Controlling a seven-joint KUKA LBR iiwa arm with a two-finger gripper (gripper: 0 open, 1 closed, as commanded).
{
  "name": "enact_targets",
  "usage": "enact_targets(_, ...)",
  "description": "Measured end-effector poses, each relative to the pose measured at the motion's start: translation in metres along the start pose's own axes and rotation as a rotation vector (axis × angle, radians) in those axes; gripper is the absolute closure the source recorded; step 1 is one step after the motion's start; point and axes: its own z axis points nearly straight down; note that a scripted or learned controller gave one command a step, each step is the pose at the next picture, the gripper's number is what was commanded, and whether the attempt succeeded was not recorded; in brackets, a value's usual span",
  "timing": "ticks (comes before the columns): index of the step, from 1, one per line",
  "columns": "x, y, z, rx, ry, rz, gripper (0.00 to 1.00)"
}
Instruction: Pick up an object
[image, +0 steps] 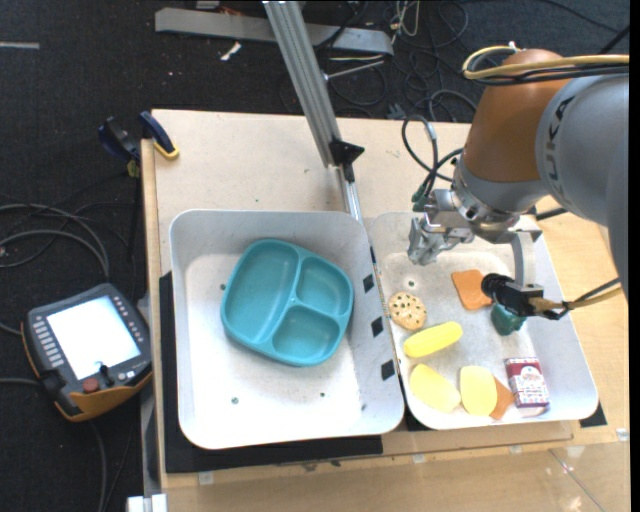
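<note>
Above the right white bin (572, 345), the metal two-finger gripper (425, 245) hung, holding nothing, finger spacing indeterminable. Beneath lay a round speckled cookie (405, 310), a glossy yellow oblong piece (432, 340) and a small red printed carton (527, 384), lettering unreadable.

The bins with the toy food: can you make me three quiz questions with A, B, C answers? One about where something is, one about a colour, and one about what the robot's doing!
1. Where is the divided plate?
A. left bin
B. right bin
C. on the floor

2. What colour is that plate?
A. red
B. teal blue
C. black

3. Is the end effector carrying the cookie?
A. yes, lifted high
B. no, the cookie lies in the bin
C. yes, over the plate

Answers: 1 A, it sits in the left bin. 2 B, it looks teal blue. 3 B, the cookie lies on the right bin floor, below the end effector.
</note>
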Motion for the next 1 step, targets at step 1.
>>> enact_targets(1, 0.0544, -0.0198, -0.0136, -0.002, 0.001, -0.002, 1.00)
